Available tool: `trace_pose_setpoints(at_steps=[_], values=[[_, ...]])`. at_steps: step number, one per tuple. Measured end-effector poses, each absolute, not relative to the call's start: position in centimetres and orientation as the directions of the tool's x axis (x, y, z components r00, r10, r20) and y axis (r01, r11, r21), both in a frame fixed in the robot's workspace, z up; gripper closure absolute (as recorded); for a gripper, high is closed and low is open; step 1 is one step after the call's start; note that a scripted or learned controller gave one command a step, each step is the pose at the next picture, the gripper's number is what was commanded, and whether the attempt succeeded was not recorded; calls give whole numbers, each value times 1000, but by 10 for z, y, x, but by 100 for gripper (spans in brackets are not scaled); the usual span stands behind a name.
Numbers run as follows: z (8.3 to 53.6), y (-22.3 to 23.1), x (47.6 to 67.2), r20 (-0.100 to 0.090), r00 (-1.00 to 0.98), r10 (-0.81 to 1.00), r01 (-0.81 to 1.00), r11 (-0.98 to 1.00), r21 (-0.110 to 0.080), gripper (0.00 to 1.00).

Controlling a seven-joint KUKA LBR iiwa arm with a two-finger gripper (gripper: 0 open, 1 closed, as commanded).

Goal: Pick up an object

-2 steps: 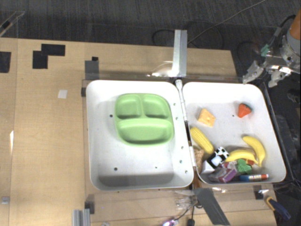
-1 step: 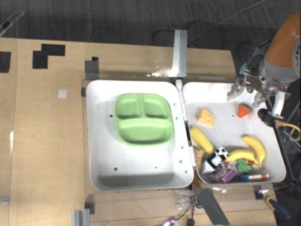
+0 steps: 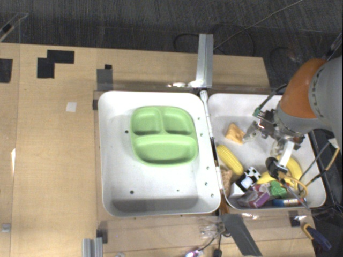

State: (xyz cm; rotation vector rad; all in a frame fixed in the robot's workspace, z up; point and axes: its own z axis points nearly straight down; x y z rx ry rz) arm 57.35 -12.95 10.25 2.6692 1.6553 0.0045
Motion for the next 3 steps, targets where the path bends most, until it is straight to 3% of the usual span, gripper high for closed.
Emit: trace_pose_setpoints(at_steps=[1, 2, 3], values=[[92, -105, 547, -4, -7, 1000, 1000, 7, 21, 0], [93, -88, 506, -9, -184, 983, 983, 184, 26, 0], [90, -123, 610, -7, -335, 942, 942, 335, 16, 0]])
